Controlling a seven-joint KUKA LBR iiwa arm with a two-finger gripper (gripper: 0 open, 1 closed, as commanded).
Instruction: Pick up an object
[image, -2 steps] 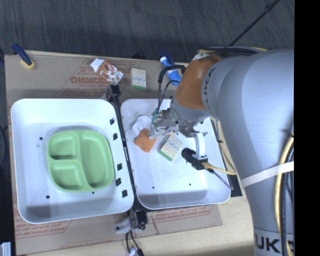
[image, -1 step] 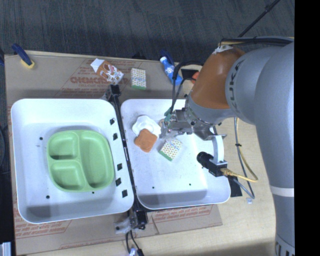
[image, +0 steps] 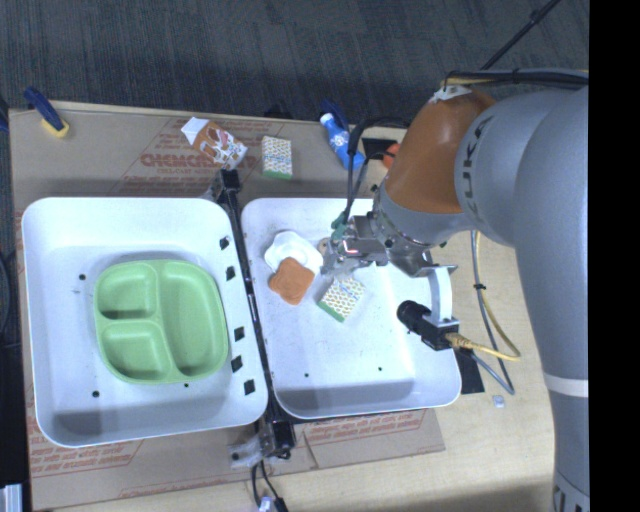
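Fingers (image: 345, 262) of mine hung over the right bin (image: 400, 390), just above the patterned packet (image: 343, 298), their state beyond my telling.

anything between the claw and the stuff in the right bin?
Nothing visible. The claw hangs over the right bin, just above the patterned sponge; the orange block and white cup lie to its left, uncovered.

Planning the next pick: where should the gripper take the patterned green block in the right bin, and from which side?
Probably from above, across the block's short sides. It lies flat and tilted, apart from the orange piece, leaving its edges free.
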